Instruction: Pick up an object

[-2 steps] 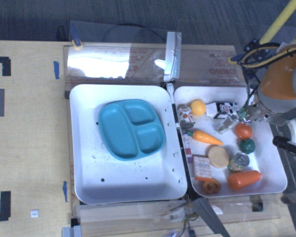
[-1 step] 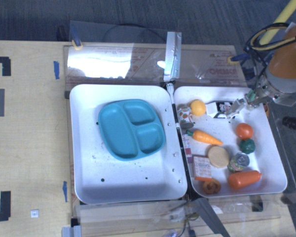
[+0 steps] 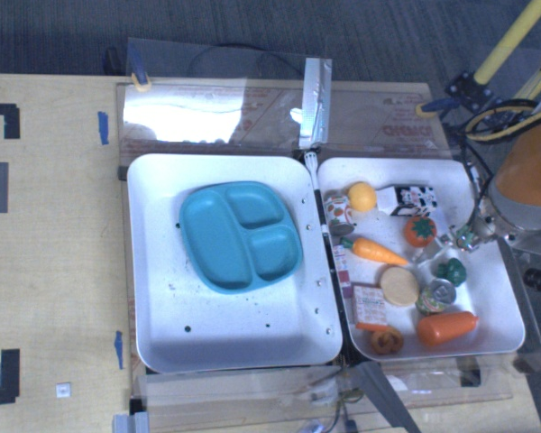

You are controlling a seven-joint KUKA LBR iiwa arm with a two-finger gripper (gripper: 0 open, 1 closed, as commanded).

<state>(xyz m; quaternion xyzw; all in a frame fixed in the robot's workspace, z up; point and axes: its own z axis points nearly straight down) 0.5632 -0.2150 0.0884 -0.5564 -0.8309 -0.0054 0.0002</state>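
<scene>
Two shallow white bins were seen side by side on the table. The left bin held a blue divided tray near its middle. The right bin was crowded with small play-food pieces: a yellow lemon toward the far edge, a black-and-white carton just beside it, a small red tomato, a carrot lying at a slant, a tan round disc touching the carrot's tip, a green piece, and an orange-red pepper near the front wall.

The arm was seen entering from the right, its orange band above the right bin's far right corner. The claw was seen low over the right bin, just beside the tomato and above the green piece. Whether the claw was open or closed could not be told, as its tip was small and blurred; nothing could be made out as gripped.

The step in hand was judged to be the approach or descent onto a target, probably the tomato or the green piece. For the next move, the claw would need to be centred on one piece, clear of its close neighbours, before being closed and lifted.
</scene>
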